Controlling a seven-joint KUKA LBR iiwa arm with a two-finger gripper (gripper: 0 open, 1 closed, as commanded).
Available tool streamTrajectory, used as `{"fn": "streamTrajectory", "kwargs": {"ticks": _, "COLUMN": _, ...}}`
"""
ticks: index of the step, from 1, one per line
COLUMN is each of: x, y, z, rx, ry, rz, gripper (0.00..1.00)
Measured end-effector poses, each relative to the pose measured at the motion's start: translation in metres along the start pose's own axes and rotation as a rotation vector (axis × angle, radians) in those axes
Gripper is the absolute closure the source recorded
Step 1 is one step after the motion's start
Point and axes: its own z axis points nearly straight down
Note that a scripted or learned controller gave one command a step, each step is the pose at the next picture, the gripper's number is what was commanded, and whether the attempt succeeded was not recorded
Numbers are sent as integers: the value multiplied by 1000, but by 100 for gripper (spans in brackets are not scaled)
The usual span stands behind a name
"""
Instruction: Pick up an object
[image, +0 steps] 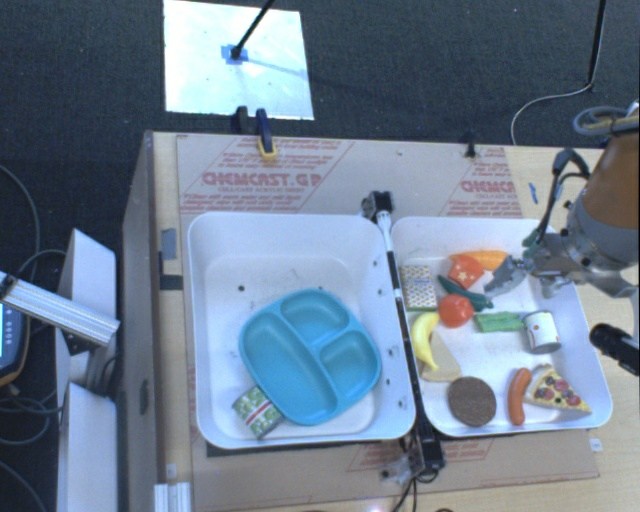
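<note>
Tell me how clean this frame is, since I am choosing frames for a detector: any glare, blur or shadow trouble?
Camera view: light is soft and even, with faint shadows under the blue tray; the bright sheet above the bench is washed out by glare; the gripper and arm look slightly soft, while the pizza slice and banana in the right bin stay readable.

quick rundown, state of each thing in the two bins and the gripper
blue divided tray: flat in left bin, compartments bare
small carton: tucked at the tray's near-left edge
banana: lying by the divider, right bin
tomato: resting beside the banana
brown cookie: flat
pizza slice: flat, near corner
sausage: lying between cookie and pizza
small can: on its side
gripper: above the right bin, nothing held
</note>
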Motion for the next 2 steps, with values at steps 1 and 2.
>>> {"fn": "streamTrajectory", "kwargs": {"ticks": 1, "x": -2, "y": 50, "z": 164, "rx": 2, "ry": 0, "rz": 1, "gripper": 0}}
{"fn": "streamTrajectory", "kwargs": {"ticks": 2, "x": -33, "y": 114, "z": 168, "rx": 2, "ry": 0, "rz": 1, "gripper": 0}}
